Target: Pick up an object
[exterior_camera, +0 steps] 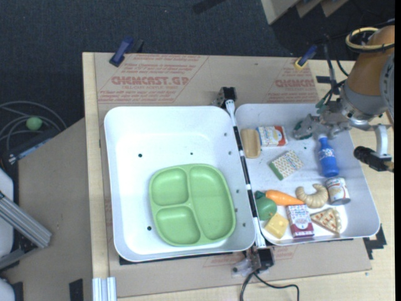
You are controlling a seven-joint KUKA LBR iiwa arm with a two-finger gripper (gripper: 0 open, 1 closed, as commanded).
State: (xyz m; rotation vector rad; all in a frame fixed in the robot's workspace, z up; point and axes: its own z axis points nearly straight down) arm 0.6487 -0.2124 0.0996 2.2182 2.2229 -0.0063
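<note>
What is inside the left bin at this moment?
The left bin holds one thing: a green divided plate with three compartments, lying flat toward its near side. Nothing sits in the compartments. Whatever lies beneath the plate is covered.

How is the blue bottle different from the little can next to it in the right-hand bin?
The blue bottle is taller, slimmer and plain blue; the can is short and stubby with a silvery rim. The bottle lies nearer the gripper, the can beside the croissant. Both lie in the right bin.
</note>
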